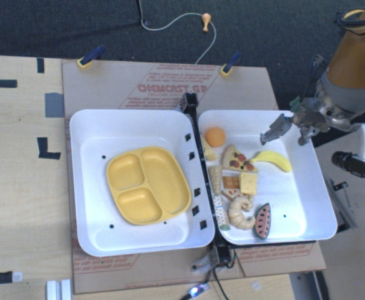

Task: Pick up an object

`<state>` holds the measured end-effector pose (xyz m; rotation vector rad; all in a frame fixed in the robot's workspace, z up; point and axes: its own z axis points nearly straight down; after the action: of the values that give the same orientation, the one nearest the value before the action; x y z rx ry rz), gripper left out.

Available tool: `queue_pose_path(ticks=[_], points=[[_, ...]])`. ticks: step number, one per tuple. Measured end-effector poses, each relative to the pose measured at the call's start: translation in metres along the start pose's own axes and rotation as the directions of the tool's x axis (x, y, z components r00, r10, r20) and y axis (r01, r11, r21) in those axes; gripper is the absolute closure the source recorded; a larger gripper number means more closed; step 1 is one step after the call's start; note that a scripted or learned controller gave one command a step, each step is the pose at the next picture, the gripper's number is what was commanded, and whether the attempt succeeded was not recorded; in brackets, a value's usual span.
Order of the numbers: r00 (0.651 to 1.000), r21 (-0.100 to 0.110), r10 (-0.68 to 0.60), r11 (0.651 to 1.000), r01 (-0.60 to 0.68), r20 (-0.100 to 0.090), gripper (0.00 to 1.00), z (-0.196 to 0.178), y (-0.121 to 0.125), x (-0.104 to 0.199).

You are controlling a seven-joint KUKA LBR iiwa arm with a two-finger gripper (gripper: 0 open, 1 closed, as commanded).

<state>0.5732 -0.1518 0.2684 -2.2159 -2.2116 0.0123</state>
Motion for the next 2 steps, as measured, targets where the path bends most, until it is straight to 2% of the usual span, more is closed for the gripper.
queue_pose_path(ticks=[1, 2], points=[[1.0, -0.012, -0.003, 1.0, 0.003, 0.002, 0.0, -0.007, 0.002, 0.0], [1.0, -0.007, -0.003, 1.0, 0.003, 0.002, 0.0, 0.055, -0.004, 0.005]])
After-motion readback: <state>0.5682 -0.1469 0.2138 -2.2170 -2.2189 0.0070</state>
